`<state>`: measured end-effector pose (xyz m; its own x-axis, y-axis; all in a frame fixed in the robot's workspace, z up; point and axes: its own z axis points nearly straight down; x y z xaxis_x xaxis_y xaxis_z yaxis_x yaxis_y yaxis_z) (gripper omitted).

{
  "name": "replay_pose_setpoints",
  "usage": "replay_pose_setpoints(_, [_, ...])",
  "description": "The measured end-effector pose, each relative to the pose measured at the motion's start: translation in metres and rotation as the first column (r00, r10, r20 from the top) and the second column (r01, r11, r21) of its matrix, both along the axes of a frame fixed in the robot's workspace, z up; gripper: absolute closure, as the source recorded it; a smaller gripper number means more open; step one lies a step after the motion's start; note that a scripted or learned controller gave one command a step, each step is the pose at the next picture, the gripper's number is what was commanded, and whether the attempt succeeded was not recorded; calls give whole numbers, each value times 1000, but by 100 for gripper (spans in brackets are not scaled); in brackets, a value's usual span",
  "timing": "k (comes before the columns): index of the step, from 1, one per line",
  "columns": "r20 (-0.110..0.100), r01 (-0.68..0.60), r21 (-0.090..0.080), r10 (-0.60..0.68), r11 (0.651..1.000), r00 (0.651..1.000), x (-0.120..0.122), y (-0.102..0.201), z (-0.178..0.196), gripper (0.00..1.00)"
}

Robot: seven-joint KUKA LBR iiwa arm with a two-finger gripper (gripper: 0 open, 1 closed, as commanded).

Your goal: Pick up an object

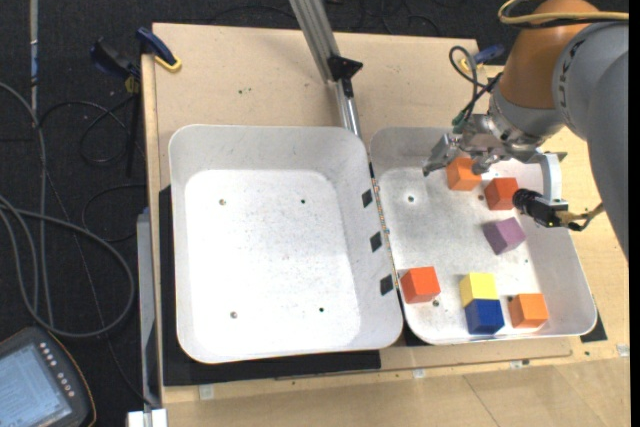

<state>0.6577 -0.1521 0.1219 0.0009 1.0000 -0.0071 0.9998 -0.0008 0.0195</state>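
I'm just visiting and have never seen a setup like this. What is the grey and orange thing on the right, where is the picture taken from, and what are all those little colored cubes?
The picture comes from one fixed camera above the bench, looking down at a slant. The grey and orange thing is a robot arm reaching in from the right. At its end is a gripper, the part meant to pick things up.

On the bench sit two shallow white bins side by side. The left bin has a speckled white floor. The right bin holds small blocks: an orange block right under the gripper, a red-orange block, a purple block, and along the near edge an orange one, a yellow block, a blue block and another orange one.

Whether anything is grasped cannot be told from here.
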Motion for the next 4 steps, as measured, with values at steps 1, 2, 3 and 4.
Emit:
replay_pose_setpoints(1, [3, -1, -3, 1, 1000, 1000, 1, 0, 9, 100])
replay_pose_setpoints(2, [-13, -2, 5, 2, 1000, 1000, 3, -2, 53, 100])
replay_pose_setpoints(3, [-12, 0, 5, 0, 1000, 1000, 2, -9, 100, 100])
replay_pose_setpoints(4, [-11, -3, 5, 3, 1000, 1000, 3, -10, 154, 100])
